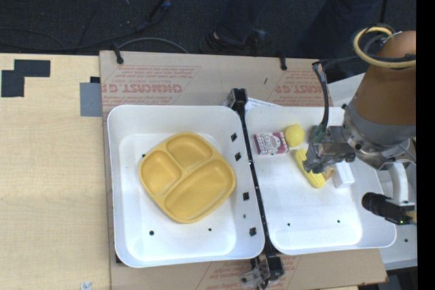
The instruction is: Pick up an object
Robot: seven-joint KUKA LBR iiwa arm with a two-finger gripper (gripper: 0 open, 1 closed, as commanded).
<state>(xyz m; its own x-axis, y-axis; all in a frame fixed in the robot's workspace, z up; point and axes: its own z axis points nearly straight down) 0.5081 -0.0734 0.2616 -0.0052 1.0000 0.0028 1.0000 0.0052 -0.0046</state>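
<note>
The left bin holds a yellow divided plate lying flat at its middle, well apart from the arm and so not the likely target. In the right bin, right of centre, a small pink packet lies beside a yellow ball and a banana. The gripper sits low, right over the banana, probably to grasp it; how wide it stands I cannot tell.

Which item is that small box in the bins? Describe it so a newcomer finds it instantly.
Look in the right bin, near its top left corner beside the divider. The small carton lies there, left of the yellow ball. It alone is boxy, printed red and white; its neighbours are plain yellow.
</note>
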